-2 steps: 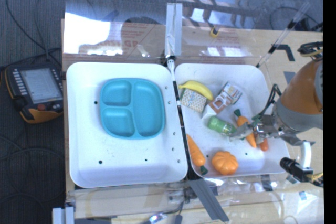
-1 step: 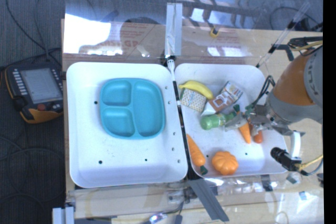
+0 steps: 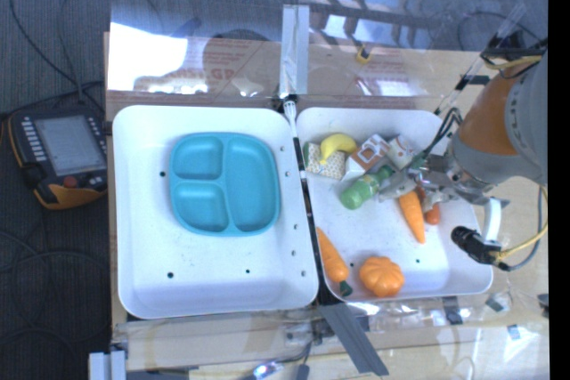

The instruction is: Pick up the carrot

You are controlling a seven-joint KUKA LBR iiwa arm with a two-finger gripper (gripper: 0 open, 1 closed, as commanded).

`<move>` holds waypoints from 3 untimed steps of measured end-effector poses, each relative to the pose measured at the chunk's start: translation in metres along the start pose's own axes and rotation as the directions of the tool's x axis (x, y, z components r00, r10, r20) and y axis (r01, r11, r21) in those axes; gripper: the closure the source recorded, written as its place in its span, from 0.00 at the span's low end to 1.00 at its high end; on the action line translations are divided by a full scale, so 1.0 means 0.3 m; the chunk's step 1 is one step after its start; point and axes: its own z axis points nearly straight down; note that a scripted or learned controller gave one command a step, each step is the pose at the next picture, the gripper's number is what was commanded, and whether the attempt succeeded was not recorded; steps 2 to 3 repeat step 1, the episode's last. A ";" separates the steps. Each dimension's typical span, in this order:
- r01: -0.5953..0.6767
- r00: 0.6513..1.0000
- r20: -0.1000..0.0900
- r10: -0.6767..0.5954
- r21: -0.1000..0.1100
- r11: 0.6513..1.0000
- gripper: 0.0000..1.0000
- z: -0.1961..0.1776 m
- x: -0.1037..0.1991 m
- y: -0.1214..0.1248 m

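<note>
Two carrots lie in the right bin. One carrot is near the bin's right side, with its thick end up against my gripper and its tip pointing toward the front. The other carrot lies along the left wall near the front. My gripper hangs right over the thick end of the first carrot, and the wrist hides where they meet. The arm's orange band shows at the right.
Around the gripper are a green vegetable, a yellow banana, a pale wedge and a small carton. A round orange fruit sits at the front. The left bin holds a blue divided plate.
</note>
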 end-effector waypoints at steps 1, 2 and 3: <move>-0.031 0.999 0.021 0.031 0.011 0.999 0.00 -0.070 0.042 0.085; -0.031 0.999 0.021 0.031 0.011 0.999 0.00 -0.070 0.042 0.085; -0.031 0.999 0.021 0.031 0.011 0.999 0.00 -0.070 0.042 0.085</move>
